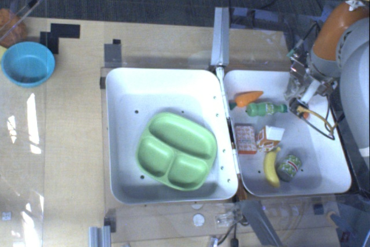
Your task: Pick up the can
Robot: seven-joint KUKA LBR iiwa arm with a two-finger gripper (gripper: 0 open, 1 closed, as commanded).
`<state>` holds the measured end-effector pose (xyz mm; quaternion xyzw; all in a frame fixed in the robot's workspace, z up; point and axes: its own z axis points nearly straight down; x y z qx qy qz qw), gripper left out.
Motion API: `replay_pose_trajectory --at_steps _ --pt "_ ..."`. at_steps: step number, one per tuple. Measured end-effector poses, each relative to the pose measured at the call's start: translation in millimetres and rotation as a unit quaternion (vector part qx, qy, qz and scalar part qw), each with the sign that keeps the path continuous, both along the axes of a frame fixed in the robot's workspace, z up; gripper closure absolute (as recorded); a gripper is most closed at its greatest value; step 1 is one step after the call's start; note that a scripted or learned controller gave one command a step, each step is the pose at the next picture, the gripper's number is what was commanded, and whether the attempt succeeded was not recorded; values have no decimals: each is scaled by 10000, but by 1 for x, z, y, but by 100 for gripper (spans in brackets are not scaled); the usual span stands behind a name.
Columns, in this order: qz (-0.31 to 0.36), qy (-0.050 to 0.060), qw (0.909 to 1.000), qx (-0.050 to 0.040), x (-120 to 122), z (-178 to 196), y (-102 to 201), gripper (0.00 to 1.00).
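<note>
Although the can [289,166] lies untouched on its side near the front right corner of the right bin [324,185], just beside the banana [271,167], the task looks to be at its approach step, with nothing lifted yet. Going from the left: 1 blue bowl [28,63] sits on the bench [69,153] well apart from the bins; 1 left bin [124,124] holds 1 green divided tray [176,150], which has 3 compartments; the right bin holds 1 carrot [248,98] at the back, 1 green bottle [266,108] lying just in front of it, 1 red-and-white packet [245,139], 1 small white-and-orange carton [269,137] beside that, 1 banana and 1 can. At the far right, the gripper [303,95] hangs over the back right part of the right bin, near the bottle's cap end and well apart from the can. How far open the claw stands I cannot tell, as it is small and partly lost against the wrist hardware; nothing can be seen caught in it. My judgement is that the next move calls for carrying the wrist forward toward the front of the bin, centring over the can, and descending so as to close across its rounded body without nudging the banana that lies against its left side.
</note>
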<state>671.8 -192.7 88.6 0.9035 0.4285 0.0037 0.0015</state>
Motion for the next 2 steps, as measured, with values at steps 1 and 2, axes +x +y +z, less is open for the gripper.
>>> replay_pose_trajectory --at_steps 1,2 --pt "-300 11 9995 5 -3 -1 1 100" --pt "-779 12 9970 10 -5 -1 0 100"
